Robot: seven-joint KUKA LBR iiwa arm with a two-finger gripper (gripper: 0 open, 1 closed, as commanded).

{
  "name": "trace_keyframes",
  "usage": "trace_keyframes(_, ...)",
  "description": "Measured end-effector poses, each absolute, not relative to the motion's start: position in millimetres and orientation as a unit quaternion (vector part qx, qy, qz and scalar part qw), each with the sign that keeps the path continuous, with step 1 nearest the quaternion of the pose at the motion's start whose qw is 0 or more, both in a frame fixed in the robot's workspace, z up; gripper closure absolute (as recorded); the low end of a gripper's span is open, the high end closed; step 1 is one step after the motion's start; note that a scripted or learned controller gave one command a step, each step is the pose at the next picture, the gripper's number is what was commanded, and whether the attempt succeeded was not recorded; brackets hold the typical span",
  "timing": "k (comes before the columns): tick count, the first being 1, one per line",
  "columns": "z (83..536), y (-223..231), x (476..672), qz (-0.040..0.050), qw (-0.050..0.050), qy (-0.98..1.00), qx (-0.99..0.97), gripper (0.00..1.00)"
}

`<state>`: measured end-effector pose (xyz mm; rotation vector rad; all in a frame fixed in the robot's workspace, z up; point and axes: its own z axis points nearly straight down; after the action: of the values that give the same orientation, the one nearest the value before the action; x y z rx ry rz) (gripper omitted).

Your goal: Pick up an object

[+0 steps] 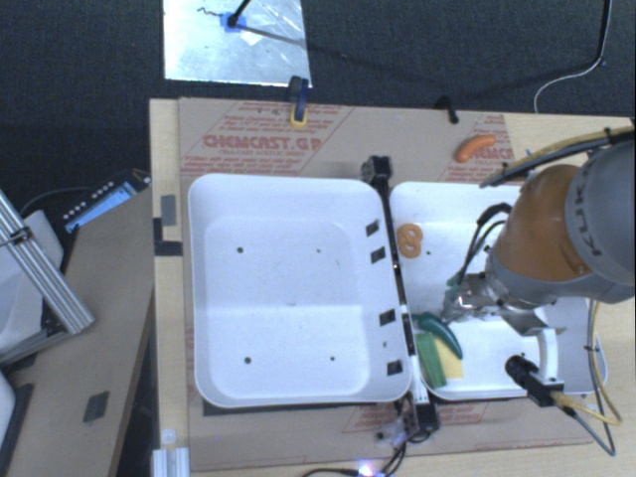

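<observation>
Down in the right bin [477, 381], the claw [459, 301] hovers above a green object [440, 332]; its opening is unclear.

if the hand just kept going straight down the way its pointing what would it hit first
Probably the green object lying over the yellow sponge in the right bin. The hand sits just above it, though depth is hard to judge from this slanted view.

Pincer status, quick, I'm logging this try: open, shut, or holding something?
Pincer: cannot be told; it sits low in the right bin, just above the green object and yellow-green sponge.
</observation>
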<state>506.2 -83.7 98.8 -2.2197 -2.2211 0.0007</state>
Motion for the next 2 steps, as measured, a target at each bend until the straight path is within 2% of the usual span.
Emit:
trace_keyframes(1, 192.8, -108.4, 499.3, -0.0027, -0.005, -0.707, -0.707, 1.0)
trace_keyframes(2, 348.0, -94.9, 513.1, -0.0048, -0.007, -0.71, -0.705, 1.0)
